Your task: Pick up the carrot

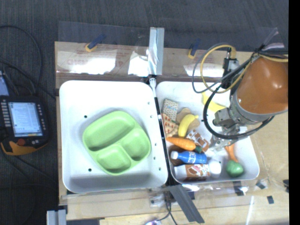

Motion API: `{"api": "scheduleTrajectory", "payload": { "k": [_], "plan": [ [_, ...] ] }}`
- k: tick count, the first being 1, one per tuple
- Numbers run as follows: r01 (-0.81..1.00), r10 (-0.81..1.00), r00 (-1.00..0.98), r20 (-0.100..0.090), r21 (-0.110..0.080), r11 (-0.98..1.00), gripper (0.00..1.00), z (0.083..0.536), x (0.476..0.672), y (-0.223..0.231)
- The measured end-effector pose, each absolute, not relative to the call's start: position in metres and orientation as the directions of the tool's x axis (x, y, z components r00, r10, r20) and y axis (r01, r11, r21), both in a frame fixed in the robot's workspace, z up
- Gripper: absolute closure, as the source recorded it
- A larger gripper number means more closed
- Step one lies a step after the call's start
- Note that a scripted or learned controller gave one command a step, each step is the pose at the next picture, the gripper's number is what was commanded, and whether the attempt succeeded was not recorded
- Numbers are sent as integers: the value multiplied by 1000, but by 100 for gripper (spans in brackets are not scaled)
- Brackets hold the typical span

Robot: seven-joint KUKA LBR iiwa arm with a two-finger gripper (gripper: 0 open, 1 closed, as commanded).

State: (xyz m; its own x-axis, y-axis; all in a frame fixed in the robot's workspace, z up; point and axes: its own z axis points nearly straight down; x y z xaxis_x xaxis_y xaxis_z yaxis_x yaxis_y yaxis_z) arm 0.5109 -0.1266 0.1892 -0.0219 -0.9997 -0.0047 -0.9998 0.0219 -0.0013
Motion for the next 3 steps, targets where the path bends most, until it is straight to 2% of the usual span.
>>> {"api": "scheduleTrajectory", "payload": {
  "k": [1, 2, 3],
  "plan": [
    [-989, -989, 148, -4, -4, -148, 100, 338, 494, -170],
    [-811, -811, 585, -11, 0, -585, 100, 250, 484, -196],
    [-621, -621, 784, -13, -2, -784, 100, 207, 483, -213]
  ]
}}
